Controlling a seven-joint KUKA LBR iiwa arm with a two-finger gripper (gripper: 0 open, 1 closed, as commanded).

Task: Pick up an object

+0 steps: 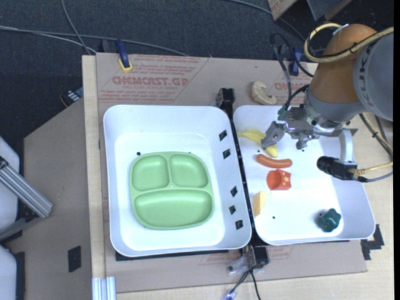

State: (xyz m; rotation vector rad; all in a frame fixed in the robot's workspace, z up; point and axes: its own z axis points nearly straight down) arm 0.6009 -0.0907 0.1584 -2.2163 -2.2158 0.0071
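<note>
The bench (156, 80) carries two shallow white bins side by side. The left bin (119, 130) occupies the centre-left of the frame and holds a green divided plate (171, 189) with three compartments, lying flat in the bin's middle.

The right bin (356, 199) sits at the centre-right. Along its left part, from top to bottom, lie a yellow banana-shaped piece (252, 135), an orange-red sausage-shaped piece (274, 162), a red piece (279, 179) and a pale yellow wedge (259, 201) near the bin's left wall. A dark teal object (328, 219) rests apart from these, toward the bin's lower right corner.

The arm (340, 74) enters from the upper right of the frame. Its gripper (272, 137) hangs over the upper left part of the right bin, just beside the yellow piece and above the sausage piece. Whether the gripper is apart or together cannot be determined. A tan ring-shaped item (263, 92) lies on the bench, outside the bins, near the top of the right bin.
</note>
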